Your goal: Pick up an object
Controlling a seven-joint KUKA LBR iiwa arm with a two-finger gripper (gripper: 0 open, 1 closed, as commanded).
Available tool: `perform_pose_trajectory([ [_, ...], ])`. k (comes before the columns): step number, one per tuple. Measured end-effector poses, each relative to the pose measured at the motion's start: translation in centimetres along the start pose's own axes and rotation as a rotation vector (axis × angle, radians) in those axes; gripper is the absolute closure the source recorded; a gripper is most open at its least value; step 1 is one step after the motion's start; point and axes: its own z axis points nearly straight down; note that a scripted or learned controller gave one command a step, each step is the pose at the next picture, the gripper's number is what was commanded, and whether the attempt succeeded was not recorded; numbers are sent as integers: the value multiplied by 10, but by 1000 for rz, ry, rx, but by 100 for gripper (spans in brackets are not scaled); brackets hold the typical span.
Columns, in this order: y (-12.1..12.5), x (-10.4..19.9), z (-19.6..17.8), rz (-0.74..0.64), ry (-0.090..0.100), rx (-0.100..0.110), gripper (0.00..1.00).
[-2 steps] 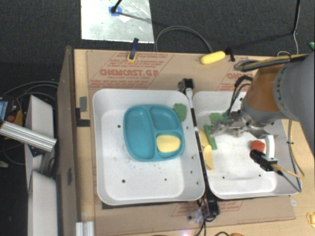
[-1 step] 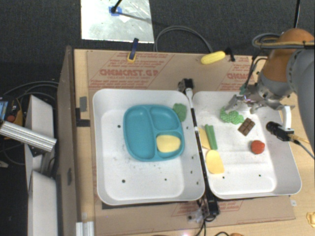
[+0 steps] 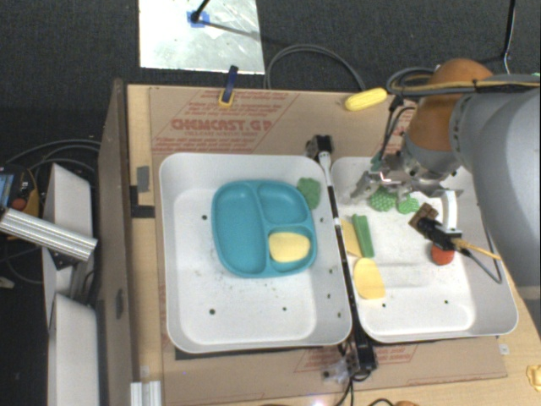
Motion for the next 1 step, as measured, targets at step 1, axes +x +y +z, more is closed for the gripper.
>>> perform_pose_trajectory([
  [1,1,-3,-12,0,-2,-3,100],
])
